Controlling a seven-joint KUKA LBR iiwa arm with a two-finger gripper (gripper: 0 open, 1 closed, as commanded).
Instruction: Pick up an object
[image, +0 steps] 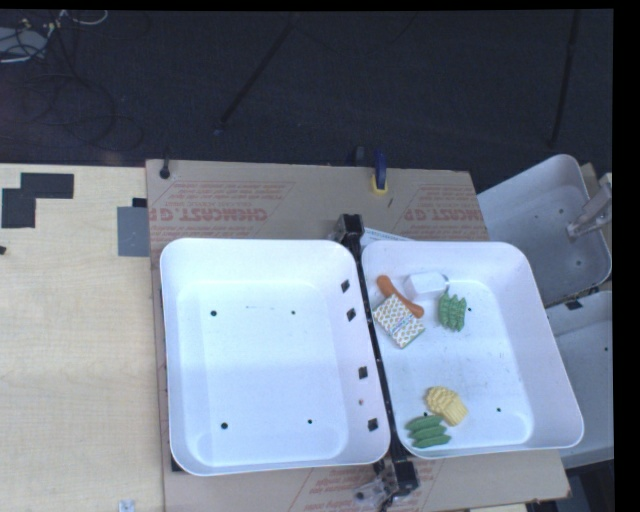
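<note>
Two shallow white bins sat side by side on a cardboard sheet (300, 195); the left bin (185, 420) and right bin (555, 400) met at a clipped seam. Nearest in the right bin lay green pea pods (428, 431) touching a yellow corn piece (446, 405); farther back lay a checkered block (398, 321), an orange carrot (399, 296), a green vegetable (453, 311) and a white block (427, 283). Claw state: cannot tell.

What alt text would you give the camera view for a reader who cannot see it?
Two shallow white bins sit side by side on a bench; the right bin holds small toy foods: a carrot, checkered packet, green vegetable, corn and pea pods.
</note>
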